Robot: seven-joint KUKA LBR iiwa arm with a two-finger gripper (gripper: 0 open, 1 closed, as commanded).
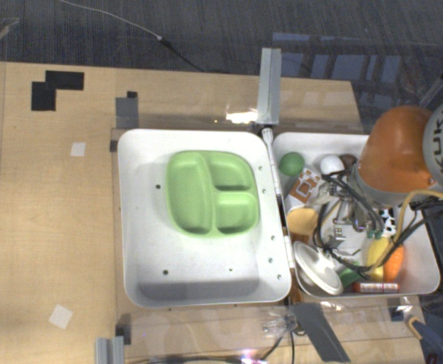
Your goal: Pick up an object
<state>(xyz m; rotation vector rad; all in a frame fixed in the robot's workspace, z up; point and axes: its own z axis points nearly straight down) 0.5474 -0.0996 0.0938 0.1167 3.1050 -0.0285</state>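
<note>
- Camera view: left bin (142, 226) has open floor around the green tray (210, 192), clear of every rim.
- Right bin (426, 275) is crowded; gripper (350, 226) sits at its centre, ball (291, 163) at 10 o'clock.
- "KU" reads on the arm (392, 150).

A single fixed camera looks down from above the wooden bench (47, 226), tilted slightly so the dark floor beyond the bench's far edge fills the top strip of the picture. The left white bin (138, 279), holding a green divided tray (210, 192), sits near the middle of the frame. The right white bin (426, 279) lies just beside it toward the right edge, where the arm (396, 154) enters and covers part of it. The camera is far enough to take in both bins whole.
</note>
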